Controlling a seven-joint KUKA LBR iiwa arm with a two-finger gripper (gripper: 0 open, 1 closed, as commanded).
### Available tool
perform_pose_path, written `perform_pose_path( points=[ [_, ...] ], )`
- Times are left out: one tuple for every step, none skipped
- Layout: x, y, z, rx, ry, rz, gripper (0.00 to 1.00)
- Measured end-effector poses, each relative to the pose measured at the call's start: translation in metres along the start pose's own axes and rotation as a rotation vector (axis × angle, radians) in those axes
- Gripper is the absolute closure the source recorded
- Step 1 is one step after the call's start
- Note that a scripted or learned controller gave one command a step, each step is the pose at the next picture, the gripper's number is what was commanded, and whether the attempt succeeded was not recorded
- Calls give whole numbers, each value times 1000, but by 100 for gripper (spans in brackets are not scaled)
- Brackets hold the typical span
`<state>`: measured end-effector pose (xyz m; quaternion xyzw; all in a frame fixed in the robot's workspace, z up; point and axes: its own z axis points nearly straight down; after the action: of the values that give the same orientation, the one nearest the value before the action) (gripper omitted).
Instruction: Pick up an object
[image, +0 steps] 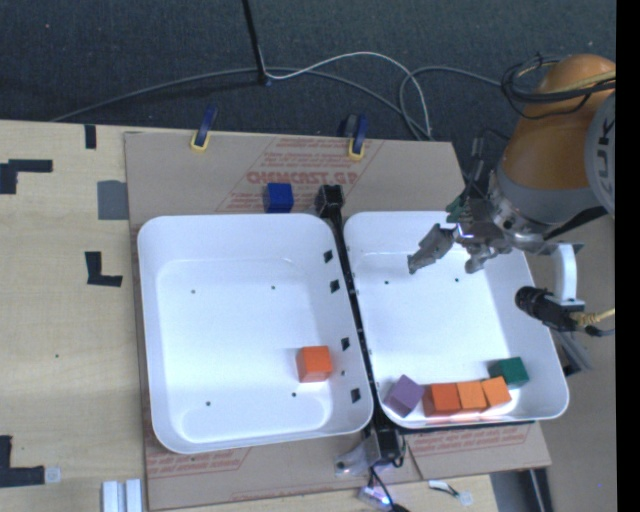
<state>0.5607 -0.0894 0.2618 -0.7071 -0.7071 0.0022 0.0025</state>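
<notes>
My gripper (443, 265) hangs over the back part of the right bin (520, 310), open, with nothing between its fingers. Along that bin's front wall lie a purple block (403, 395), three orange blocks (468, 397) in a row and a green block (511, 372). They are well in front of the gripper. Alone in the left bin (200, 300), a single orange block (314, 363) rests near the front right corner.
A blue block (279, 196) lies on the cardboard behind the left bin, outside both bins. A black divider (345, 300) with clips runs between the bins. Cables trail across the dark floor at the back.
</notes>
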Motion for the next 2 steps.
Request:
perform_pose_path(
  points=[
    [0,1,-3,-6,0,0,0],
    [-4,0,59,-1,0,0,0]
  ],
)
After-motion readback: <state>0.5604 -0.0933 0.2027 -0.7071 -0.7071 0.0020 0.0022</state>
